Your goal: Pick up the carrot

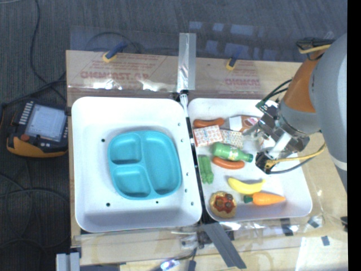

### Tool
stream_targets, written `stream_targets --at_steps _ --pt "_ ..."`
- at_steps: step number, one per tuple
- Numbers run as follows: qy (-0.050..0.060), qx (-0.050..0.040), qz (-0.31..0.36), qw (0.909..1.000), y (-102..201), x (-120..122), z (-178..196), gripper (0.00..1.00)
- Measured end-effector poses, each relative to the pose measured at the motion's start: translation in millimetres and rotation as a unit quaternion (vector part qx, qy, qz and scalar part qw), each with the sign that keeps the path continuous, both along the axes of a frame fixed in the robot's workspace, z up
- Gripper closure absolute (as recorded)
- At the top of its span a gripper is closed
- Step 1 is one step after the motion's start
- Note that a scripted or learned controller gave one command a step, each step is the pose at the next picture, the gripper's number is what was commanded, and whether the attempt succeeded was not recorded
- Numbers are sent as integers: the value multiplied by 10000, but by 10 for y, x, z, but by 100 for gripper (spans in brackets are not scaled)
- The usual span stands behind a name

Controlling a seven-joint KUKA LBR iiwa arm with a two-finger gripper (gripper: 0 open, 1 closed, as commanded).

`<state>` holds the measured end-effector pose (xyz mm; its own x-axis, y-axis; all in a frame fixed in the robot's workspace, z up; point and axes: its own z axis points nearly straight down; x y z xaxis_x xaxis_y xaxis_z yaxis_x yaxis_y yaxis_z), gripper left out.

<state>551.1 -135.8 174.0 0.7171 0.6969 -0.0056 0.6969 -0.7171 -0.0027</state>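
The carrot is orange and lies on its side near the front of the right bin, its tip pointing right. It lies just in front of a yellow banana. My gripper hangs over the back right part of that bin, well behind the carrot and apart from it. It hovers close to the small items at the back of the bin.
The right bin also holds a green bottle, two sausages, a green cucumber, patterned cards and a pizza slice. The left bin holds a blue divided tray.
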Motion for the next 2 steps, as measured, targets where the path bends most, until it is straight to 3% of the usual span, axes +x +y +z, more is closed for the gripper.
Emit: stream_targets --at_steps 1,2 --pt "-8 -9 71 10000 -575 313 1722 0" --pt "17 -27 77 10000 -571 314 1803 100"
